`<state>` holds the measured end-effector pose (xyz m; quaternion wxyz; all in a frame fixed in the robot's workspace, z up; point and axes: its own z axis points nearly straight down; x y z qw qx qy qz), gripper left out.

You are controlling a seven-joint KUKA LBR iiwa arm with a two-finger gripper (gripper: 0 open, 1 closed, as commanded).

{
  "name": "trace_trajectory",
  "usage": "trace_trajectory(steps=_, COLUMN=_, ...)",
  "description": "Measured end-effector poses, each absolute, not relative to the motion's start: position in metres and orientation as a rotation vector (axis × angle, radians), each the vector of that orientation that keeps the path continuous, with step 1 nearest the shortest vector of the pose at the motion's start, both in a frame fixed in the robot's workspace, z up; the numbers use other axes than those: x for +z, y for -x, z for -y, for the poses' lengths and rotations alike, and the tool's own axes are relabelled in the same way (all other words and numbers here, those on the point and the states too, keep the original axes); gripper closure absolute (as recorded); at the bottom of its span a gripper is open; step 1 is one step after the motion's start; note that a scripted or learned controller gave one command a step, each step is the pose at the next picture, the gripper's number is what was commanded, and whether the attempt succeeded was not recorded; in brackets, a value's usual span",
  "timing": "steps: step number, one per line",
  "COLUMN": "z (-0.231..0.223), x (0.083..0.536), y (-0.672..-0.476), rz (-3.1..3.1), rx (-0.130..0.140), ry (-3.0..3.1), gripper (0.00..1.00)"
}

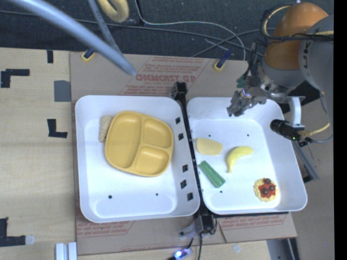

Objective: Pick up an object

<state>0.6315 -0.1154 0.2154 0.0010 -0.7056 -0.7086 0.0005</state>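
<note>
You're looking at the gripper (237, 109) hanging over the far rim of the right bin (282, 202), its dark metal tips angled down and to the left; whether they are spread or pressed together you cannot tell from here, and nothing shows between them. Below and left of it lies a pale yellow, smooth oval piece (209, 147) — soft-edged, like a toy potato slice. Just right of that piece, still below the gripper, sits a curved toy banana (237, 156), glossy yellow plastic. A green stick-shaped piece (211, 174) lies at a slant nearer the front, and a small round yellow tart with red dots (265, 189) rests well below the gripper toward the front right corner. Far to the gripper's left, the left bin (89, 145) holds a matte yellow divided plate (139, 143) with three compartments — a rough tan sponge-like block (104, 128) touches its left edge.
</note>
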Motion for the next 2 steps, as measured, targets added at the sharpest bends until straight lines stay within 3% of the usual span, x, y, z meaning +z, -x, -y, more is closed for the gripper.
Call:
trace_trajectory(steps=1, z=0.074, x=0.218, y=-0.608, rz=2.223, rx=0.004, ry=2.216, gripper=1.0)
trace_trajectory(steps=2, z=0.029, x=0.214, y=-0.598, rz=2.225, rx=0.003, ry=2.214, gripper=1.0)
